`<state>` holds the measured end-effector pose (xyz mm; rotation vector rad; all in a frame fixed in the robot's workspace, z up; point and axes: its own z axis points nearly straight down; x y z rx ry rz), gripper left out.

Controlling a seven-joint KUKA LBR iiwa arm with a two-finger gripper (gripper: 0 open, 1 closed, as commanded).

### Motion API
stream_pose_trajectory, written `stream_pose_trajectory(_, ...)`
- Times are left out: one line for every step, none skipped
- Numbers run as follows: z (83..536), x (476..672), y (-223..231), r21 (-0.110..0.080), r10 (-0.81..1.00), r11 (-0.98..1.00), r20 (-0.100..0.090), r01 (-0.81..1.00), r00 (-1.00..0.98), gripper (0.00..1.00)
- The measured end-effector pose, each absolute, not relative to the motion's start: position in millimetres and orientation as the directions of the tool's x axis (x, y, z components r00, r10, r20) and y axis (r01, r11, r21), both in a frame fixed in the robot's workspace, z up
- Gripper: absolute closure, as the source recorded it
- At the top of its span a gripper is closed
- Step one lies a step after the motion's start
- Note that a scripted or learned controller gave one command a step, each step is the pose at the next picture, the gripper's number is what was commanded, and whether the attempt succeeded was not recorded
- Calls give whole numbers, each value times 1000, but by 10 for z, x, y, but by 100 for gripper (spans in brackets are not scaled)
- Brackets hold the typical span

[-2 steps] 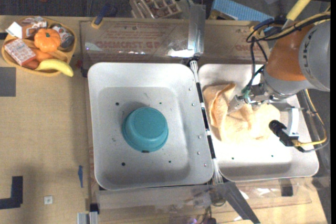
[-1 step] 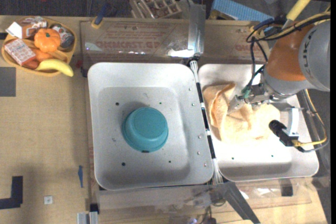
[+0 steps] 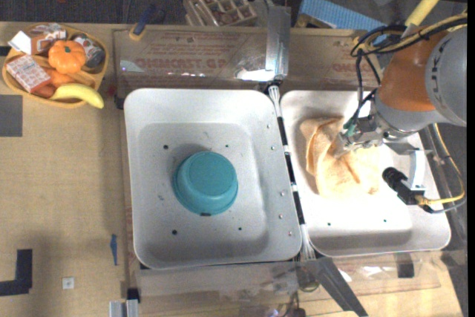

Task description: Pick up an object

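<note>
A teal bowl (image 3: 207, 182) sits upside down in the middle of the left bin (image 3: 148, 115), well apart from the arm. In the right bin (image 3: 386, 230) a tan cloth (image 3: 330, 159) lies crumpled, and the claw (image 3: 349, 136) presses into its upper edge, likely to pinch a fold. Whether it is apart or together I cannot tell.

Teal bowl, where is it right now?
The teal bowl sits upside down near the middle of the left bin, apart from the gripper over the tan cloth in the right bin.
</note>
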<state>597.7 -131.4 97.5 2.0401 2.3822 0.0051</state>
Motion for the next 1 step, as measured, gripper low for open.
stream_pose_trajectory(1820, 6148, -759, -3, 898, 440, 1, 898, -440, 100)
